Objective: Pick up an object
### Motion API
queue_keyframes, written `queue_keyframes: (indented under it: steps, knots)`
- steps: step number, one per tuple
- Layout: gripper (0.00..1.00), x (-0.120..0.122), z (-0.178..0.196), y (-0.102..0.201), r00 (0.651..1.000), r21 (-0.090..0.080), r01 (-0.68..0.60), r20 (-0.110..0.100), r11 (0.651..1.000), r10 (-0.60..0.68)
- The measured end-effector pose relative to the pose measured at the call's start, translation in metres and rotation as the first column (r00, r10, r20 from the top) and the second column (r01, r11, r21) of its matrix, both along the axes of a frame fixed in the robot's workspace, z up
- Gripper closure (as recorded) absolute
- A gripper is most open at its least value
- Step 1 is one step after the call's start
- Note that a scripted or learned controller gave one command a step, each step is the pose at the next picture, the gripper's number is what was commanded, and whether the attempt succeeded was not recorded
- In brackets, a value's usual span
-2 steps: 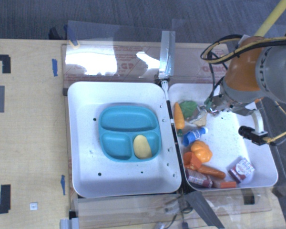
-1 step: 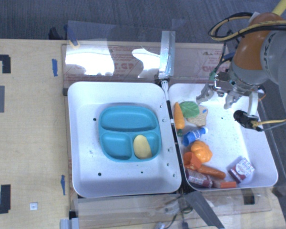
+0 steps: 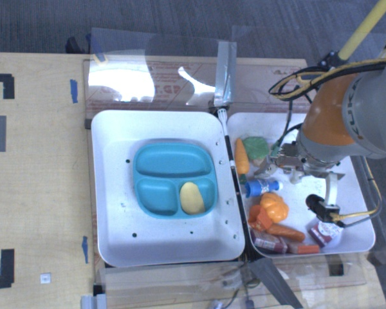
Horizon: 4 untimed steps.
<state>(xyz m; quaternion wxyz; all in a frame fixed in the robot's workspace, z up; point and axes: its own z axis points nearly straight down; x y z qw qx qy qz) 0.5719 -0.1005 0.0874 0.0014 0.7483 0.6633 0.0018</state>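
- the arm (image 3: 347, 118) hangs over the right bin (image 3: 363, 234), wrist toward the bin's middle; whether the gripper (image 3: 294, 166) has anything between its tips, or how it stands, i cannot tell.
- likeliest target: the orange pepper-shaped toy (image 3: 272, 208), at about 7 o'clock from the gripper, near but apart from it.
- judged from its look, it is light, hollow plastic, stiff and a bit slick; its rounded body could squirt out, so a hold across the widest middle seems safest.
- counted in the right bin: one orange pepper toy, one carrot-like piece (image 3: 242, 156), one green lump (image 3: 257, 147), one blue bottle (image 3: 260, 187); further small things at 6 o'clock are too jumbled to count.
- the left bin (image 3: 109, 192) has one blue divided tray (image 3: 174, 176) with one yellow lemon-like toy (image 3: 192, 198) in its 4 o'clock compartment.
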Motion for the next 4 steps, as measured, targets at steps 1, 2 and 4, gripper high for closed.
queue_keyframes:
  steps: [1,2,4]
  knots:
    - [1.0,0.002,0.012,-0.001,1.0,-0.002,0.003,0.007,1.0,-0.003]
    - [1.0,0.02,0.088,-0.048,0.886,-0.007,-0.464,0.002,0.886,0.464]
    - [0.0,0.02,0.106,-0.031,0.873,-0.004,-0.489,0.001,0.873,0.489]
